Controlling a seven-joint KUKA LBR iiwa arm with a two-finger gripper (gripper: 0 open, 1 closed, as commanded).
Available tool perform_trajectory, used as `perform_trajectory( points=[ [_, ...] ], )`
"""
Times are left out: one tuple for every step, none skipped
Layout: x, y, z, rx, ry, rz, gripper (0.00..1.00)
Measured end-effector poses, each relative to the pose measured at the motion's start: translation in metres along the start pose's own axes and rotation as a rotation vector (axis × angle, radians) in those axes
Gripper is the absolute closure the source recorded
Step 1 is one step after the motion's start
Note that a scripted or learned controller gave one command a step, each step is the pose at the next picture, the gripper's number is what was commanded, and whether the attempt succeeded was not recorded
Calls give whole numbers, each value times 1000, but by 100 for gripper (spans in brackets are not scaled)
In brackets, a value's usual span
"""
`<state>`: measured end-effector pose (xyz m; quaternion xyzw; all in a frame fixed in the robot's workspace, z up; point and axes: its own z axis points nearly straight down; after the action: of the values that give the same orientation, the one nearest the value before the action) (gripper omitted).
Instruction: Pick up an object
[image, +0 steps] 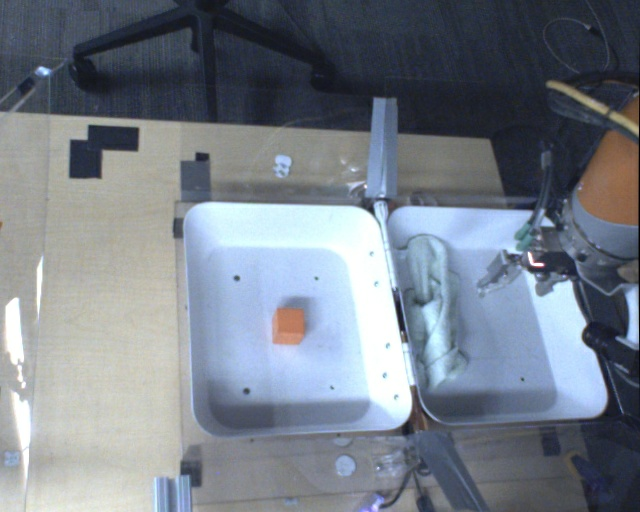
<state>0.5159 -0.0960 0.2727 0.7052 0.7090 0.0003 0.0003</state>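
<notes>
A small orange cube (289, 326) sits near the middle of the left bin (215, 400). A crumpled pale cloth (431, 305) lies along the left side of the right bin (580, 400). My gripper (520, 277) hangs over the right bin, to the right of the cloth and apart from it. It is open, with nothing between its fingers. The arm's orange band (610, 180) shows at the right edge.
A metal divider post (383, 150) stands behind the seam between the bins. The wooden bench (90, 300) stretches to the left. Cables and arm parts (610, 350) crowd the right bin's right rim.
</notes>
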Motion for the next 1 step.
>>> perform_trajectory(
  points=[
    [-25,47,174,-11,-2,-157,0]
  ],
)
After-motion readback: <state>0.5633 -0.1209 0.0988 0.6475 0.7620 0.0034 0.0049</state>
